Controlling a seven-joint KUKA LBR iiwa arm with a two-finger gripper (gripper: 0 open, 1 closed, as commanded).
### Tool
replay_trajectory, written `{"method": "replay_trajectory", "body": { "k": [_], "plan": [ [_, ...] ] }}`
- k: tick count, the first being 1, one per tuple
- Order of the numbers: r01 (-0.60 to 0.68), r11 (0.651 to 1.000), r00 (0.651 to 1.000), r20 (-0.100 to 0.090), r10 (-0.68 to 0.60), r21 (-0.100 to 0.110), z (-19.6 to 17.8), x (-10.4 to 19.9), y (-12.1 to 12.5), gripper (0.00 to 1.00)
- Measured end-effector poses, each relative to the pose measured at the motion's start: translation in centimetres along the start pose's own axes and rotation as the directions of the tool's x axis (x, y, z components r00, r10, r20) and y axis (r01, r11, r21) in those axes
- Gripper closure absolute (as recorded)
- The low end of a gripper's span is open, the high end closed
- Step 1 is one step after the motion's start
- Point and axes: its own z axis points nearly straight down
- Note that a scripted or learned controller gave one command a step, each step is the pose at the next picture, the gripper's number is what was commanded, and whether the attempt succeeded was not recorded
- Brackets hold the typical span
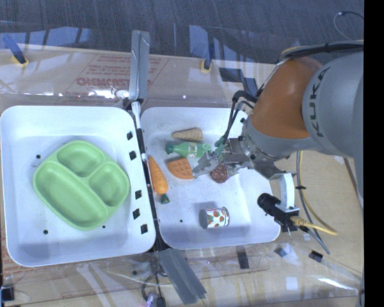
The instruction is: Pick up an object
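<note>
Arm (307, 107) reaches in from right, orange band above wrist, angled down-left. Gripper (212, 162) low over right bin, pointing left.

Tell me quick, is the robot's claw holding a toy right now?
Gripper: low in the right bin, among the toy foods beside a brown piece; whether it is open, closed or holding anything cannot be told.

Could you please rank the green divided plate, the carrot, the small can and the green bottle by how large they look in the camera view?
1. Green divided plate, by far the largest.
2. Carrot.
3. Green bottle and small can: too close to rank, and the bottle's far end is partly hidden.
</note>
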Motion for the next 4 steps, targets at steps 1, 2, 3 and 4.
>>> {"method": "replay_trajectory", "body": {
  "k": [1, 2, 3, 4],
  "plan": [
    [0.047, 0.999, 0.999, 0.002, -0.047, -0.001, 6.6, -2.7, 5.7, 0.0],
    [0.153, 0.988, 0.988, 0.0, -0.153, 0.0, 12.4, 0.6, 7.2, 0.0],
    [0.157, 0.988, 0.988, 0.001, -0.157, 0.0, 11.3, 0.5, 7.2, 1.0],
    [-0.012, 1.0, 1.0, 0.001, 0.012, -0.001, 2.3, 7.3, 8.5, 1.0]
  ]
}}
